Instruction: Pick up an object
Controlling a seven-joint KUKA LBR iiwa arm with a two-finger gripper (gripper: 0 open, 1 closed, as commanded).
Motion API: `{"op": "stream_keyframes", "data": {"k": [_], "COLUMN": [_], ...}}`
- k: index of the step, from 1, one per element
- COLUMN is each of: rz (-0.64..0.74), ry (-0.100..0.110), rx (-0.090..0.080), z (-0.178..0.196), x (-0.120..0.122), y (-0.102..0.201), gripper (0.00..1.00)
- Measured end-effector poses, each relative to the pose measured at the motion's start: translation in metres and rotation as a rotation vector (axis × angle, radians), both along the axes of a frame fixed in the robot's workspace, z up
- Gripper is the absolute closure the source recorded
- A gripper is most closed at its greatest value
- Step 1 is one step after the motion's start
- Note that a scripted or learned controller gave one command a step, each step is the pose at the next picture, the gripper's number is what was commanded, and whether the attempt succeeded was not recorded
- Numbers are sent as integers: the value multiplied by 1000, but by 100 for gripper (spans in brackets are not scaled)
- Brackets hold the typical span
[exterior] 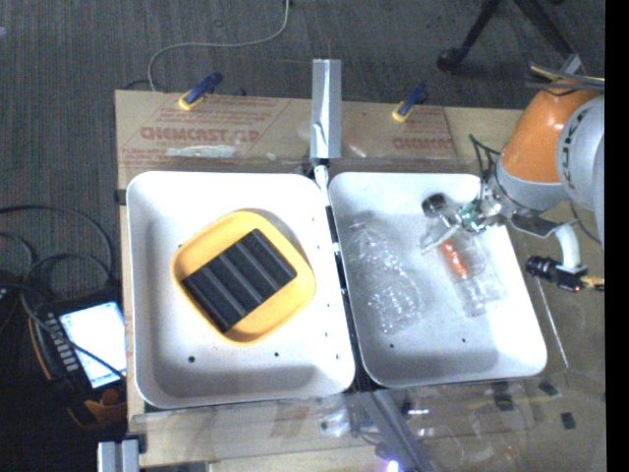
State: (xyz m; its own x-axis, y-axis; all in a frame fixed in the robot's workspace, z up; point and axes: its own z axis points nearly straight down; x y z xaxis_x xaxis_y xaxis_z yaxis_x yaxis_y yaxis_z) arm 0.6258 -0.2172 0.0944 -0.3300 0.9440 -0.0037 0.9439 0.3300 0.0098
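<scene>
In the left bin (pixel 157 205) lies a yellow, rounded block with a black ribbed top (pixel 243 275). The right bin (pixel 511 347) holds a clear plastic bottle with an orange label (pixel 462 266) at its right side and crumpled clear plastic pieces (pixel 385 281) near its middle. My gripper (pixel 454 218) hangs over the back right part of the right bin, just above the top end of the clear bottle. A small grey round cap-like part (pixel 433 205) shows beside it. The view does not show anything held.
The grey arm with its orange band (pixel 539 146) reaches in over the right bin's right rim. Two blue and yellow clamps (pixel 200 89) (pixel 410 99) sit on the cardboard behind the bins. A metal post (pixel 325 106) stands between the bins at the back.
</scene>
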Motion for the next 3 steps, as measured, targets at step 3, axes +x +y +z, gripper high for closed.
{"op": "stream_keyframes", "data": {"k": [3], "rz": [63], "ry": [-8], "rx": [-1], "z": [0], "x": [-1], "y": [-1], "gripper": [0]}}
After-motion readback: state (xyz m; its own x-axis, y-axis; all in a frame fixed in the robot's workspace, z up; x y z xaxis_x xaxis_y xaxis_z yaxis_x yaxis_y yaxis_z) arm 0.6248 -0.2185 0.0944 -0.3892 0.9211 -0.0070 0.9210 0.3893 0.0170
